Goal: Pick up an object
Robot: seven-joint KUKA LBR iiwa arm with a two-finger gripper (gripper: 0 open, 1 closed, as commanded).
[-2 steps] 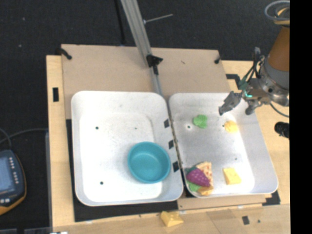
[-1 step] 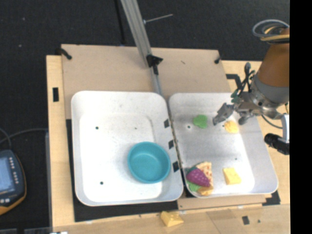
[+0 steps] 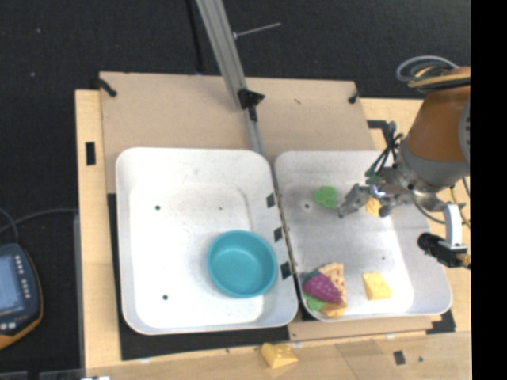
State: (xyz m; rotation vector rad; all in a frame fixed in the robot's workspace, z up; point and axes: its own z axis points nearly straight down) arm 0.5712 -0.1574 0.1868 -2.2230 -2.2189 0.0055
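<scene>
My gripper hangs over the right bin, in its upper middle, reaching in from the right. Its fingers stand apart, so it looks open. A small yellow piece shows in the gap between them; whether they touch it I cannot tell. A green object lies just left of the left finger. Near the bin's front edge lie purple grapes, an orange-yellow wedge and a yellow cheese block.
The left bin holds a blue bowl at its front right. A grey pole slants down to the divider between the bins. Another yellow wedge lies on the bench in front of the bins.
</scene>
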